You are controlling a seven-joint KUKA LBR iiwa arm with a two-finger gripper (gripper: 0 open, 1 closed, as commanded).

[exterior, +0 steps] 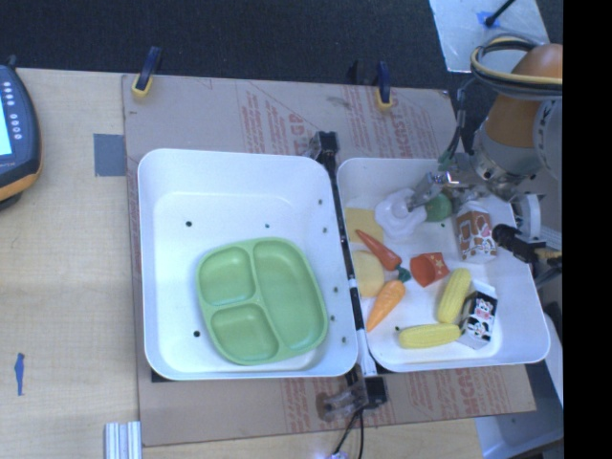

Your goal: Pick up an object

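Gripper (432, 199): stood low over the far part of the right bin (535, 352), at a small green item (439, 207) beside a white object (399, 215); whether it gripped anything could not be told. Nearby in that bin: small printed carton (474, 234), red block (429, 269), red pepper (379, 251), orange carrot (385, 303), two corn cobs (453, 295) (428, 335), a black-and-white carton (479, 317). Left bin (163, 180): held a green divided plate (260, 299), lying flat
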